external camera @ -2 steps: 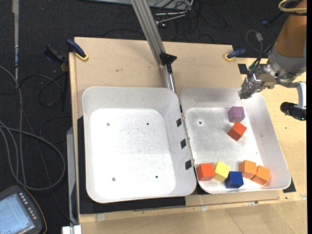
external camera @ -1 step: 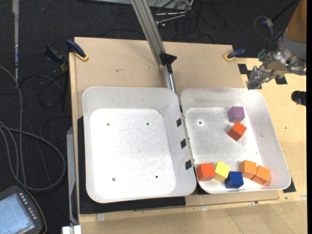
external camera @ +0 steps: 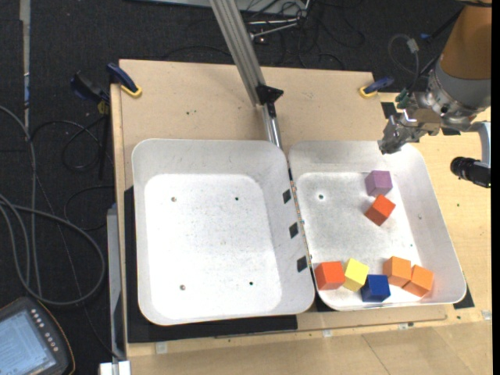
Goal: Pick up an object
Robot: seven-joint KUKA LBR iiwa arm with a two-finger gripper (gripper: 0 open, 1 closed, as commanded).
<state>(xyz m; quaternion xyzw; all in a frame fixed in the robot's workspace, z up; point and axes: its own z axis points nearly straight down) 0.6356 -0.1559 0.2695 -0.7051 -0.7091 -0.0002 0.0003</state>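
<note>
While the gripper [external camera: 393,141] hangs over the far rim of the right bin [external camera: 437,209], I cannot tell if it is open or closed, and no object shows in it. Just below it lies one purple cube [external camera: 379,182], and further below one red-orange cube [external camera: 380,209], with bare floor to their left. Along the near rim, well apart from it, sit three orange cubes [external camera: 330,274], one yellow cube [external camera: 355,274] and one blue cube [external camera: 376,287]. One left bin [external camera: 156,170] stands beside.
</note>
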